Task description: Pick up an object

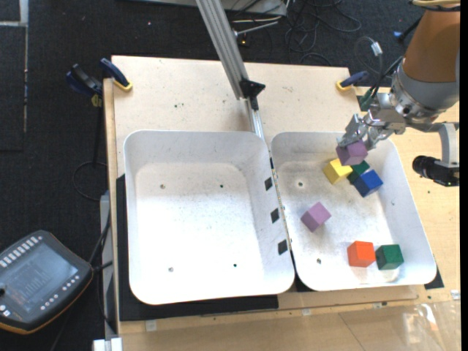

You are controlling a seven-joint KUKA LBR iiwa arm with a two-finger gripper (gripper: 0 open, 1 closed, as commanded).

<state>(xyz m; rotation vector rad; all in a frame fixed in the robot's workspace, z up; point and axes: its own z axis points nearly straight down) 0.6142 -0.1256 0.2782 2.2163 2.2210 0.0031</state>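
Observation:
My gripper [354, 146] hangs over the back of the right bin [409, 218], and a purple cube [354, 153] sits between its fingers, lifted a little above the bin floor. Just below it lie a yellow cube [336, 171], a dark green cube [359, 170] and a blue cube [367, 182], packed close together. A second purple cube [316, 216] rests near the bin's middle. An orange cube [360, 254] and a green cube [390, 256] sit side by side at the front right.
The left bin [146, 196] stands beside the right one, with black clips along the shared rim [276, 214]. A slanted metal pole [223, 39] rises behind the bins. A teach pendant [40, 280] lies at the lower left.

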